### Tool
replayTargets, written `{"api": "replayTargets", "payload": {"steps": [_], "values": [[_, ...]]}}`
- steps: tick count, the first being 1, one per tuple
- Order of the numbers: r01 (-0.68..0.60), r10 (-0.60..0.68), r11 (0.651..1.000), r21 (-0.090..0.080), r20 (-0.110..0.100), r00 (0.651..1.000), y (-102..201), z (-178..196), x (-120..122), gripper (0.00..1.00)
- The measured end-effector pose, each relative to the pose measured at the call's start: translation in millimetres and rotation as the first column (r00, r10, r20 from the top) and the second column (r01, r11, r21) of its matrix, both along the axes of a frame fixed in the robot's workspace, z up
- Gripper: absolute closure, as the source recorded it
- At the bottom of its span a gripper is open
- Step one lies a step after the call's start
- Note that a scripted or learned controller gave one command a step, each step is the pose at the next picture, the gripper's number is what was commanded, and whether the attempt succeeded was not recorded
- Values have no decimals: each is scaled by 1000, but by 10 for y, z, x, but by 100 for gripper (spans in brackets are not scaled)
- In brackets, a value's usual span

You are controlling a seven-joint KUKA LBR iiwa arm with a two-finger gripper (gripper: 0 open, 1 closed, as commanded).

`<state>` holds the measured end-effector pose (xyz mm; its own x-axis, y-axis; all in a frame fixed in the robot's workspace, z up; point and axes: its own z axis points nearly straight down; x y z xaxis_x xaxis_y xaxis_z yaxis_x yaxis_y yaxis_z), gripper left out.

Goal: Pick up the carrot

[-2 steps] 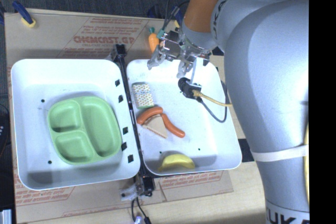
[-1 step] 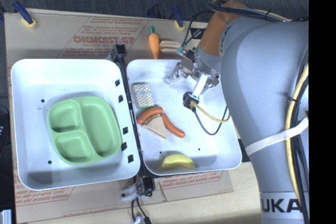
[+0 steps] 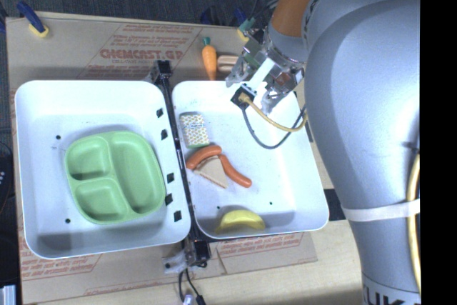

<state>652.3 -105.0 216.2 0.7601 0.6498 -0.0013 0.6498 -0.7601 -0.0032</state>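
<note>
1. Carrot (image 3: pixel 208 61): lies outside both bins, on the printed cardboard (image 3: pixel 143 46) just behind the back rim of the right bin (image 3: pixel 285 175), green top pointing away from the bin. A pale pinkish item (image 3: pixel 227 65) sits just beside it, on the gripper's side.
2. Gripper (image 3: pixel 241 73): hangs over the back rim of the right bin, near the carrot but to its right. You cannot tell from this angle whether the claw is apart or together. Nothing is visibly held.
3. Risk, wrong target: the pale item lies between claw and carrot, so a short reach could close on it instead.
4. Risk, collision: the carrot lies close to the bin rim. A low approach may catch the rim or push the carrot along the cardboard.
5. Risk, roll-out: the carrot looks tapered and smooth. A pinch near the thin end would likely squeeze it out.
6. Risk, confusion: the orange sausage pieces share the carrot's colour. Watch for a descent into the bin.
7. Count, right bin: two sausage pieces (image 3: pixel 203 155), one tan wedge (image 3: pixel 213 175), one banana (image 3: pixel 241 220), one speckled block (image 3: pixel 193 129).
8. Count, left bin (image 3: pixel 36 118): one green plate (image 3: pixel 113 175) with three compartments.
9. Count overall: two bins, one carrot, one pale item.
</note>
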Motion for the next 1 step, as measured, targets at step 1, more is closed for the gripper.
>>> {"api": "replayTargets", "payload": {"steps": [1], "values": [[143, -143, 990, 0, -6, 990, -716, -1021, -393, 0]]}}
